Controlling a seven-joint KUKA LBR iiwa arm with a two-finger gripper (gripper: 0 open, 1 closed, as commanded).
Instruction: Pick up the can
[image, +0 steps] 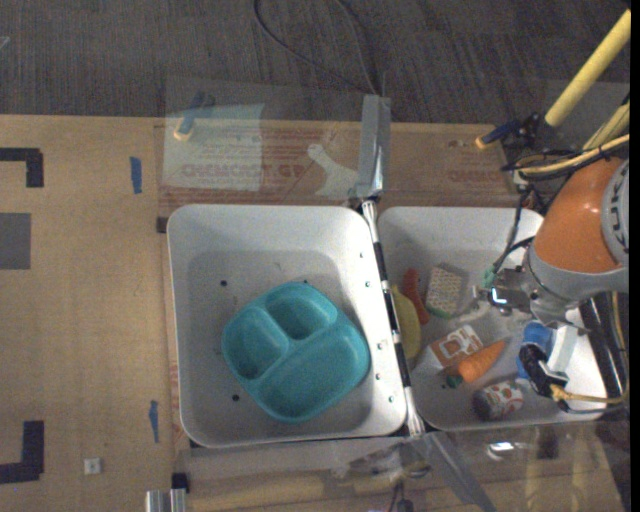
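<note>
Near the lower wall of the right bin (420, 232), right of its middle, lies the can (498, 400). It is on its side. Its long axis runs roughly left to right across the view, the right end a little higher. A dark round end faces left, and a pale label with some red wraps the body; the print is too small to read.

Over the right half of that bin the arm (575, 228) covers the far wall and part of the floor. The end effector (507, 295) shows as a small metal part just left of the grey wrist, above the can and well apart from it. I cannot tell whether it is wide or narrow, and nothing is seen held in it. A blue thing (536, 335) peeks out under the wrist, mostly hidden, its shape unclear.

Just above the can lies a carrot (482, 360), tilted, green end at lower left, tip at upper right. Beside the carrot's upper left is a small carton (457, 345). Farther up sits a speckled grey block (446, 289). Along the left wall lie a yellow piece (406, 318) and a red piece (412, 288), both blurred and partly overlapping.

A teal divided plate (295, 350) lies in the left bin (200, 240). Both bins rest on the tan table (80, 300).
</note>
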